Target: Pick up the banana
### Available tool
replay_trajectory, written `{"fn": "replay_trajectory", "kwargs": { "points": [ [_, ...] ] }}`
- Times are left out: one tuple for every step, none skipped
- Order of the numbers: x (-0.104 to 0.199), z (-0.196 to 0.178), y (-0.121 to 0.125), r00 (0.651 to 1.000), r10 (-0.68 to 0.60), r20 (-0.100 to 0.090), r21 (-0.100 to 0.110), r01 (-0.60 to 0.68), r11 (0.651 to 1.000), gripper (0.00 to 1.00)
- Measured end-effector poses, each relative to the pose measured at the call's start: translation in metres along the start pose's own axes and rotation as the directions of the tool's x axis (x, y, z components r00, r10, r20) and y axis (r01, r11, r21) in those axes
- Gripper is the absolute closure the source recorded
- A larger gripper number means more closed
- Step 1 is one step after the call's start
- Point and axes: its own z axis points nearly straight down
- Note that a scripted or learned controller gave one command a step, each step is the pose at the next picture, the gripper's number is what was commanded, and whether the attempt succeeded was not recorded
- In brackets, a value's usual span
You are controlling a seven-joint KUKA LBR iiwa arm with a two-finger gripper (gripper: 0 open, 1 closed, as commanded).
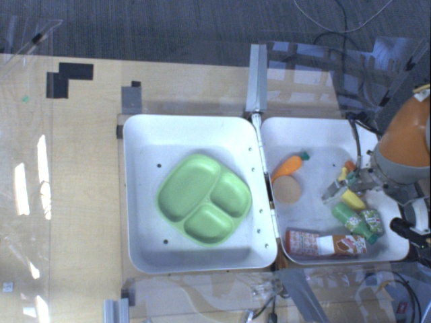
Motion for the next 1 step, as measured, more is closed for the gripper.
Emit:
{"fn": "replay_trajectory", "kwargs": {
  "points": [
    [0.0002, -0.0116, 0.0024, 1.0, -0.002, 0.002, -0.005, 0.002, 1.0, 1.0]
  ]
}}
